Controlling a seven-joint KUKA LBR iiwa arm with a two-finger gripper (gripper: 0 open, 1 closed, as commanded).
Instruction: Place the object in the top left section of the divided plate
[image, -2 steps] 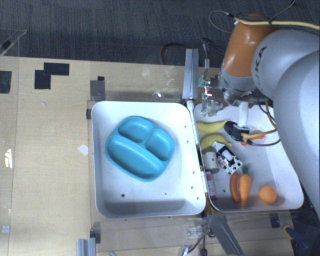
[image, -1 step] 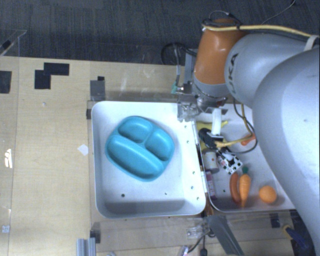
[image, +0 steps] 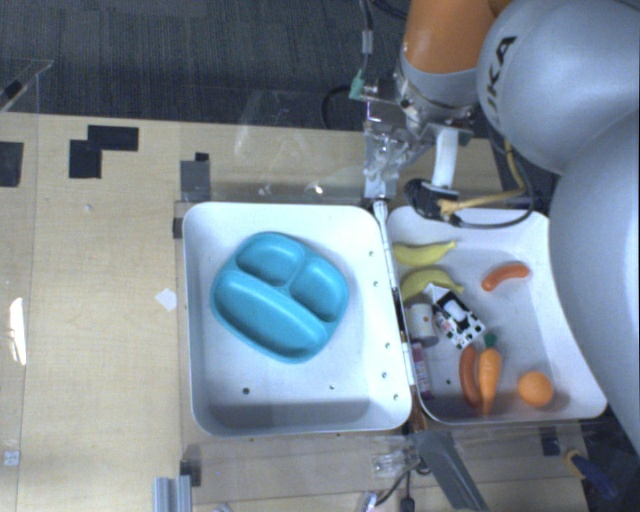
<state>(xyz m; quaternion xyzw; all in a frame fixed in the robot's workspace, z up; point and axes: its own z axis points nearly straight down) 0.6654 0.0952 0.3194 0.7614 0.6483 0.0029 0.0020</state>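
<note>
A blue divided plate (image: 282, 293) lies in the left bin (image: 210, 390), turned at a slant, with all three sections bare. My gripper (image: 383, 175) hangs at the far end of the wall between the two bins, above the back rim, beyond the plate's far right side. Nothing shows in it. The right bin (image: 560, 330) holds two yellow bananas (image: 423, 252) (image: 428, 283), a red-orange sausage (image: 505, 275), a carrot (image: 488, 378) and a small orange (image: 535, 389).
A white and black packet (image: 457, 322) and a small bottle (image: 420, 325) lie by the right bin's left wall. A red piece (image: 467, 370) rests against the carrot. My large grey arm covers the upper right. Black markers (image: 100, 148) sit on the bench at far left.
</note>
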